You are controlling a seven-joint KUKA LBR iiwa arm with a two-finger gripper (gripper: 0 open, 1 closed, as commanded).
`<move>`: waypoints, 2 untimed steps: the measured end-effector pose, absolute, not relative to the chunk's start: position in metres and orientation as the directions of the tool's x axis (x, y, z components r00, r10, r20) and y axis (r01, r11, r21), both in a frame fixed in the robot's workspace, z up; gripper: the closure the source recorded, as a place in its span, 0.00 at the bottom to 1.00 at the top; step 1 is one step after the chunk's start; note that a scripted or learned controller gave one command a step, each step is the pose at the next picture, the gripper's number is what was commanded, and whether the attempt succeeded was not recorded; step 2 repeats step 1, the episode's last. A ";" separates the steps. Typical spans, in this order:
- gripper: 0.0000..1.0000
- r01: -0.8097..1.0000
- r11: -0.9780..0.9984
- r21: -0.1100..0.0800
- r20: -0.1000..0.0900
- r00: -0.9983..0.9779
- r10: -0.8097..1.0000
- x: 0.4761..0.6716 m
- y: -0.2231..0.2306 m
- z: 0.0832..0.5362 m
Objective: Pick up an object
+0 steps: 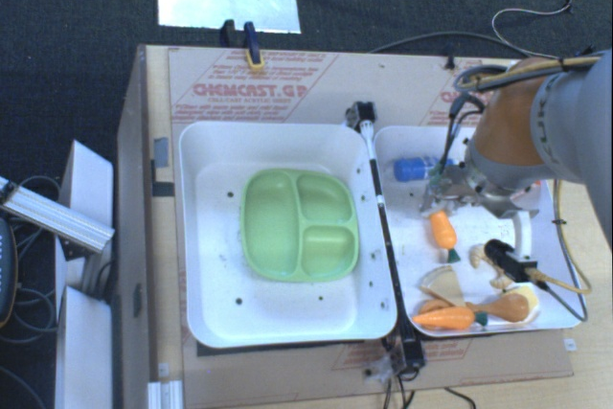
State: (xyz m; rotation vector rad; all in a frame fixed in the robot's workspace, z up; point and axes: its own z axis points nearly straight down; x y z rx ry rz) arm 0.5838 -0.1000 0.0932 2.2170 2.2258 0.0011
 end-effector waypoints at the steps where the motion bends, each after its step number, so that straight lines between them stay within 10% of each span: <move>1: 1.00 1.000 0.004 0.003 0.001 -0.004 1.000 0.575 -0.030 0.185; 2: 1.00 1.000 0.004 0.003 0.001 -0.004 1.000 0.575 -0.030 0.185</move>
